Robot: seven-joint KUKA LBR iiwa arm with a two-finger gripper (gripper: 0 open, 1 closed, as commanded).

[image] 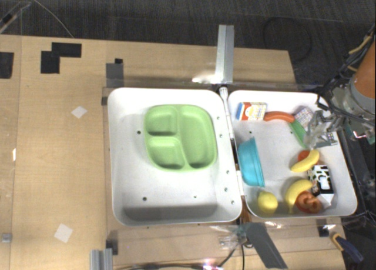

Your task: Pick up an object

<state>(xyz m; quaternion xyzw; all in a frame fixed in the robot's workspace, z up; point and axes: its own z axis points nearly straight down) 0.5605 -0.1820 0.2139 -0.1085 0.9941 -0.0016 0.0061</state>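
Metal hand (322, 129) hangs over right bin (276, 145), upper right part; whether it is wide or narrow, cannot tell. Green object (298, 132) lies touching its left side; banana (306, 161) just below, long axis slanting.

- The arm (363, 89) is grey and rounded, with an orange band (365, 75) above its wrist.
- Below the band sits a paler grey wrist ring.
- The gripper (320, 129) is silvery metal, thin and angular, paler than the wrist behind it.
- Dark cables (352, 57) bunch up beyond the orange band, away from the gripper.
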